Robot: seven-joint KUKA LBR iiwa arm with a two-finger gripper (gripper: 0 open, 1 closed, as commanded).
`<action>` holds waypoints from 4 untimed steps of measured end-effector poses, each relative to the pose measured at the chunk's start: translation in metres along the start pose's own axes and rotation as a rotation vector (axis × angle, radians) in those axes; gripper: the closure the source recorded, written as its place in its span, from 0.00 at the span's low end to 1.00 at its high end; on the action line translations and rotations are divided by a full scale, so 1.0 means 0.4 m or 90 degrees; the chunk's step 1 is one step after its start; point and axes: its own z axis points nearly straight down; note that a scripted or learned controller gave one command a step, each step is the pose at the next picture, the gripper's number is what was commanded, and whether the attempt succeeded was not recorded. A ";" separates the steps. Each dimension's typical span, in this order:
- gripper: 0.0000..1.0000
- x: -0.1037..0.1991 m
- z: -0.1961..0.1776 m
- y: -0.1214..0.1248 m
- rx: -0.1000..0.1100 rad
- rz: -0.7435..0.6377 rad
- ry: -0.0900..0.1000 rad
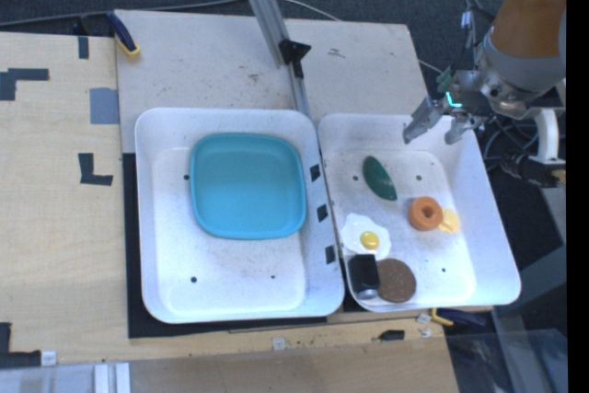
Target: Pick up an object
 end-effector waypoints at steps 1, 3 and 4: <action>0.00 0.000 0.000 0.000 0.000 0.000 0.000; 0.00 -0.014 0.271 0.011 0.003 0.000 0.000; 0.00 -0.009 0.428 0.012 0.003 0.000 0.000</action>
